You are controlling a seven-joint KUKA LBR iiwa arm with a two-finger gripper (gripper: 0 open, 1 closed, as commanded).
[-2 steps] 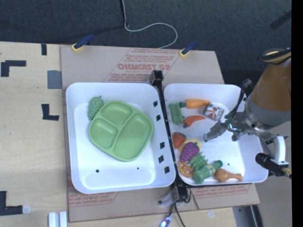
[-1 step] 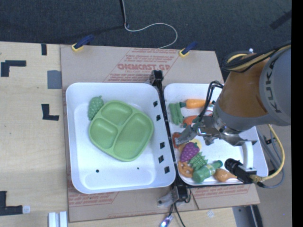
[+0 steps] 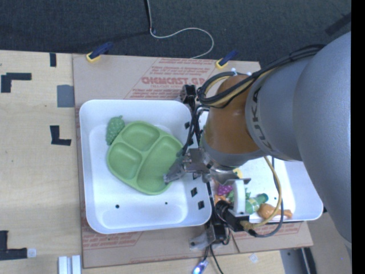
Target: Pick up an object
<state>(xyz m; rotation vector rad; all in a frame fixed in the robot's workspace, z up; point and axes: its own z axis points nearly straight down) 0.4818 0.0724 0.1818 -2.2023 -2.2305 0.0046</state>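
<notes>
A green divided plate point(image 3: 142, 156) lies tilted in the left white bin point(image 3: 100, 210). A small bumpy green toy point(image 3: 114, 128) rests against the plate's upper left rim. My gripper point(image 3: 175, 174) reaches down at the plate's right edge, near the wall between the two bins. The grey arm with its orange band point(image 3: 228, 124) hides most of the right bin point(image 3: 305, 201). Small toys show beside the wrist in the right bin: a purple piece point(image 3: 226, 189), a green piece point(image 3: 260, 199) and an orange piece point(image 3: 272, 213).
Both bins sit on a cardboard sheet point(image 3: 165, 79) held by yellow and blue clamps point(image 3: 100, 51). A thin cable point(image 3: 171, 36) loops over the dark floor behind. Black tape marks point(image 3: 57, 135) lie on the bench to the left.
</notes>
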